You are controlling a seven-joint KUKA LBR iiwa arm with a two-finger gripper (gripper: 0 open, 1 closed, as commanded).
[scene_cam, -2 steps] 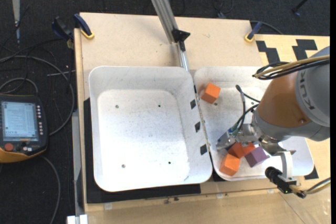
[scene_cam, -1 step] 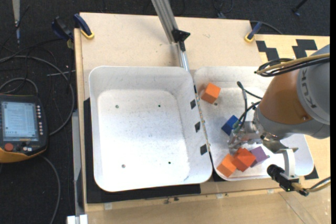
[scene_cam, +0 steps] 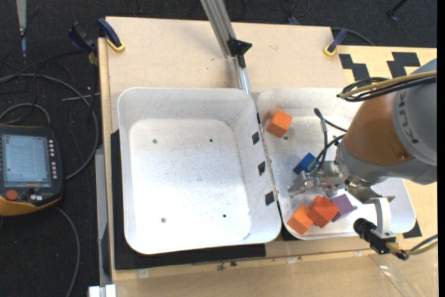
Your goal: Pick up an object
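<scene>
Left to right, you have: a handheld control pendant (scene_cam: 28,170) lying on the dark floor beside the bench (scene_cam: 174,59), its cable trailing away, parked out of the arm's reach. Next, the bench itself, a pale board with a matt, fibrous look, held at its far corners by yellow-tipped clamps (scene_cam: 111,35). On it sits the left bin (scene_cam: 132,115), a shallow white tray with rounded corners and a smooth, slightly speckled floor; you can read it as the drop side. A slanted metal pole (scene_cam: 215,10) comes down from the top of the view to the seam where the two bins meet. The right bin (scene_cam: 295,97), same white moulded shape, carries the pickable stock: an orange cube (scene_cam: 279,123) alone near the far wall, well apart from the rest; a small blue block (scene_cam: 304,163) near the middle; then a tight cluster at the near edge, an orange block (scene_cam: 301,220) touching a red-orange block (scene_cam: 322,209), with a purple piece (scene_cam: 343,204) just beside them. All look hard-edged, matt and solid, easy shapes for a pinch. The tool (scene_cam: 314,182) hangs low between the blue block and the cluster, under the grey wrist with its orange band (scene_cam: 372,132); from this slant you cannot tell whether it is spread or pressed together, and nothing is seen pinched in it. Cables loop over the wrist, kept clear of the bin.
</scene>
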